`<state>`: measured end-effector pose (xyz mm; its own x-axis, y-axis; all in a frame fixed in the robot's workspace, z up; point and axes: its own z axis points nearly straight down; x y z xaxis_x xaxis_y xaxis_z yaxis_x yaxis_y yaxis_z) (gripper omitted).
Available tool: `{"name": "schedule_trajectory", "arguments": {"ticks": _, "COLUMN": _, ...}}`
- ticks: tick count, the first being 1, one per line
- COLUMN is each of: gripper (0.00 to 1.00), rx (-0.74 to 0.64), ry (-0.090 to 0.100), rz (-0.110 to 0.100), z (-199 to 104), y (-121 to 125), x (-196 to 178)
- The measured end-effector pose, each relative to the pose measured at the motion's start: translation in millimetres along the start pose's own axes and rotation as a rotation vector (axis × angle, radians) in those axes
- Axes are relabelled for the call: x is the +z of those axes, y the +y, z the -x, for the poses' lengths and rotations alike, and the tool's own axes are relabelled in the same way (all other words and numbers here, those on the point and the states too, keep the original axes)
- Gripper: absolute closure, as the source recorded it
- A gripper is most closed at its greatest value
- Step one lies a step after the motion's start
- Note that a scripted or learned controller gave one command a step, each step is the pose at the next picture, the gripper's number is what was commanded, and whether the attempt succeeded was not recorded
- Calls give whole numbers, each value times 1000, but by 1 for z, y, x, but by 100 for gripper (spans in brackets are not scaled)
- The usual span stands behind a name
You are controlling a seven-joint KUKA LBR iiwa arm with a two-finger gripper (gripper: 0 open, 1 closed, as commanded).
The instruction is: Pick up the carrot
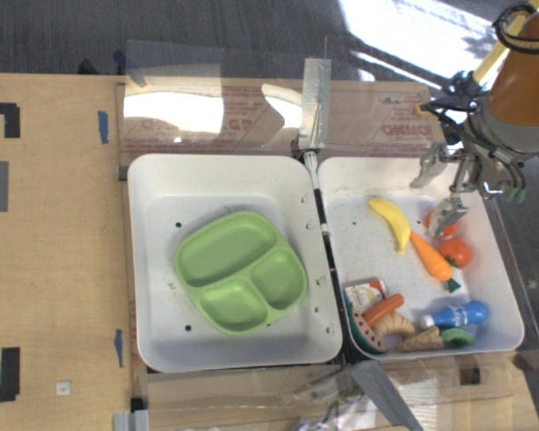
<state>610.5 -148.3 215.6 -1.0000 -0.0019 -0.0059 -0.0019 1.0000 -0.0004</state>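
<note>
Gripper [448, 212] poised above the carrot [430, 255]
Its fingers were spread apart, nothing gripped; a banana [393, 223] was seen nearby

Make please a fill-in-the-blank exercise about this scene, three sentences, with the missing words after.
1. The green plastic divided plate lies in the ____ white bin.
2. The orange toy carrot lies between the yellow toy banana and the round orange-red toy tomato, in the ____ white bin.
3. The two-finger gripper hangs over the right bin's ____ part, near the carrot.

Missing words: left; right; far
</note>
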Motion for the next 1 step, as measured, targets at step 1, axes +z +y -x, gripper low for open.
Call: {"name": "schedule_trajectory", "arguments": {"ticks": 1, "gripper": 0, "rx": -131, "ry": -6, "rz": -2, "z": 5, "y": -29, "x": 121}}
